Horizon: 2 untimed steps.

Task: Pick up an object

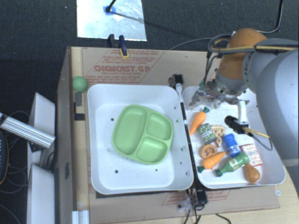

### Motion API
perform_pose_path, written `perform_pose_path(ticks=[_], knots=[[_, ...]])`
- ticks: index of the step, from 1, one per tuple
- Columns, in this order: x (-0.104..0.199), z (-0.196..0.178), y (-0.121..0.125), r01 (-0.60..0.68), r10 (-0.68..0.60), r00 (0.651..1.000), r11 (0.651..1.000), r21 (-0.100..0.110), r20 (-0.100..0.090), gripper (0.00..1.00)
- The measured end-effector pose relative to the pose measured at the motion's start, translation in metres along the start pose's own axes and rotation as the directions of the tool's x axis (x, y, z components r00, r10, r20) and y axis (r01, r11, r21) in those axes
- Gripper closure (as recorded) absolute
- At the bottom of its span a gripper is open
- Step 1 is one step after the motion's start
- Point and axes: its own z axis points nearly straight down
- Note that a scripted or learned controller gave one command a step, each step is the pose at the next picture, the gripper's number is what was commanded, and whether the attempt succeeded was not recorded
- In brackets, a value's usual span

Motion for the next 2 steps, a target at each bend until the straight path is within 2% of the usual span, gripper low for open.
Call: perform_pose_path(ticks=[2], knots=[[-0.0008, -0.0001, 0.0000, -0.001, 0.001, 1.000, 1.000, 0.000, 0.000, 0.00]])
